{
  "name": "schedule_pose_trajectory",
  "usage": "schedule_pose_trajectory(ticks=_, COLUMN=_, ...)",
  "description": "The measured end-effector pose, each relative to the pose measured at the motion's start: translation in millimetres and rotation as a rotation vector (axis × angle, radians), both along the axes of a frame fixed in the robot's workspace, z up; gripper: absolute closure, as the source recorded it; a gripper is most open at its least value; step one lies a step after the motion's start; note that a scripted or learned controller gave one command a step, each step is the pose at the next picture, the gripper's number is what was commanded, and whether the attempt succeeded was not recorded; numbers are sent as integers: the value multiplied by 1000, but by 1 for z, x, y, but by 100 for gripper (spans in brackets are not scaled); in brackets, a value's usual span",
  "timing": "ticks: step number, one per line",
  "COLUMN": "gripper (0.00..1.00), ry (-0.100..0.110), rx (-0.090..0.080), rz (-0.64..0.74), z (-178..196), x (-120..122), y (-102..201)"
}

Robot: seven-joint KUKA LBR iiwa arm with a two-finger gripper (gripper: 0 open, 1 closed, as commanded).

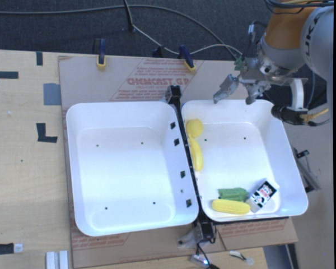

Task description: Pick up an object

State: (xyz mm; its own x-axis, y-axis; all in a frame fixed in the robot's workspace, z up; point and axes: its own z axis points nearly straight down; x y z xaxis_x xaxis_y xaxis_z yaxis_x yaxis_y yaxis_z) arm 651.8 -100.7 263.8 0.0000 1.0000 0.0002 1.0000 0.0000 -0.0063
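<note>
My gripper point(235, 96) hangs above the far edge of the right bin point(280, 133), its two grey fingers spread open with nothing between them. Inside that bin a yellow banana-like piece point(195, 144) lies along the left wall. Near the front wall sit a yellow corn cob point(231, 207), a green leafy item point(233, 194) and a small black-and-white box point(264, 194). All of these lie well below and in front of the gripper.
The left bin point(84, 167) adjoins the right one, joined by black clips point(182, 156) along the shared wall. Both rest on a cardboard sheet point(140, 83) held by blue-yellow clamps point(101, 54). Cables run across the dark floor behind.
</note>
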Motion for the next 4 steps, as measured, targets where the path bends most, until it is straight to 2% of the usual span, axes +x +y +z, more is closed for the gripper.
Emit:
schedule_pose_trajectory(ticks=1, gripper=0, ry=-6, rx=0, rz=0, z=3, x=1, y=0)
schedule_pose_trajectory(ticks=2, gripper=0, ry=-1, rx=0, rz=1, z=-50, x=-10, y=2)
schedule_pose_trajectory(ticks=4, gripper=0, ry=-1, rx=0, rz=0, z=-175, x=-14, y=-1)
